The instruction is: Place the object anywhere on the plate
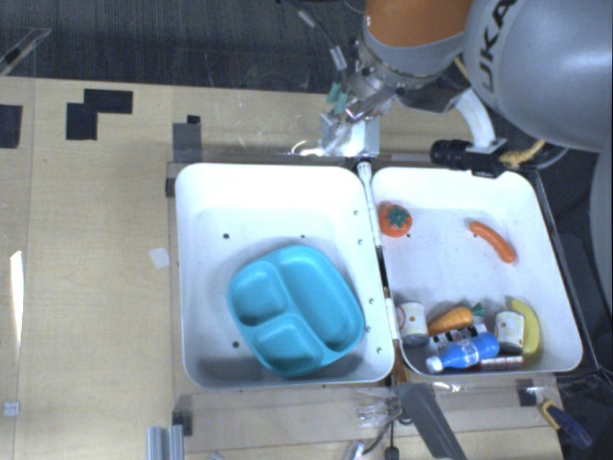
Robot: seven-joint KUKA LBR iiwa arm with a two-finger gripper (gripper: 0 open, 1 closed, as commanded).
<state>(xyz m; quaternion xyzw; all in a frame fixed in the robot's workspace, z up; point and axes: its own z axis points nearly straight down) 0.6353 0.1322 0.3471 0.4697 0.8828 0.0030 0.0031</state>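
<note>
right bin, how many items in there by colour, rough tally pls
Right bin, by main colour:
orange/red: 3 (tomato-like piece, sausage, carrot)
yellow: 1 (banana)
blue: 1 (bottle)
white: 2 (small can, small cup)
total: 7, though the pile at the near wall overlaps, so more may be hidden.

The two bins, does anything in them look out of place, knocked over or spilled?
Nothing looks spilled or damaged. The blue plate sits askew in the left bin, turned at an angle to its walls. In the right bin, most items are heaped in the near corner, while the tomato and sausage lie apart.
</note>
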